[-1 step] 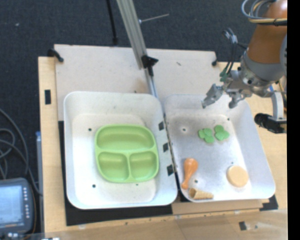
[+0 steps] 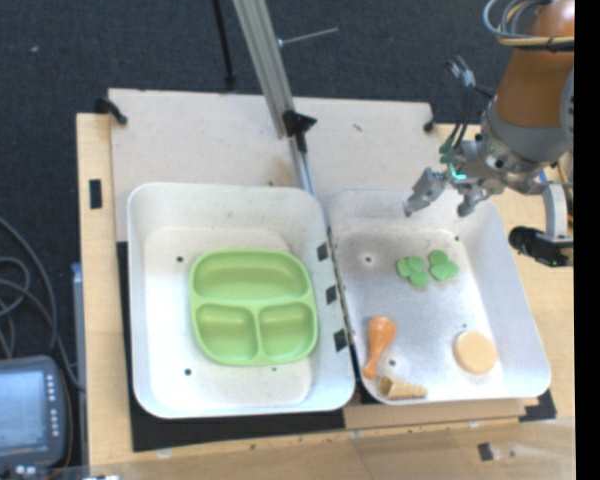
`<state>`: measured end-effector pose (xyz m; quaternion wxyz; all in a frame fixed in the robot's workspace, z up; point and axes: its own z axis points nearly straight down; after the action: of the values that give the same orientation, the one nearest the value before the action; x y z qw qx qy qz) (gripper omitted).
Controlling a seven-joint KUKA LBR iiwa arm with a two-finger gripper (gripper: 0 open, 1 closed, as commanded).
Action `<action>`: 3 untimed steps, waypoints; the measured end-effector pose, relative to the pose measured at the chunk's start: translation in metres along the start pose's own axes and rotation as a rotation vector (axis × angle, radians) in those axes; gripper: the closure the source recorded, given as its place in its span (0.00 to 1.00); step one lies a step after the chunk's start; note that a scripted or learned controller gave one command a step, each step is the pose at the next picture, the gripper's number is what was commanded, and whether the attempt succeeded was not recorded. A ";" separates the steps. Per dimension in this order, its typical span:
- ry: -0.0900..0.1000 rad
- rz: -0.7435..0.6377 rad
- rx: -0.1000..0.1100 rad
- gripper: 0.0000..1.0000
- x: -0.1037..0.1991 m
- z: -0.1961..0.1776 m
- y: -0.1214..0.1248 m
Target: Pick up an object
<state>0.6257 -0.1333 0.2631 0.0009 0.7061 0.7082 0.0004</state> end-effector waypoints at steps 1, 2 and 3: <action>-0.001 0.003 0.007 0.00 -0.004 0.063 -0.001; -0.001 0.004 0.007 0.00 -0.012 0.122 -0.009; -0.002 0.005 0.003 0.00 -0.013 0.164 -0.009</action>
<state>0.6171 -0.1464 0.0990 0.0004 0.7076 0.7066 -0.0014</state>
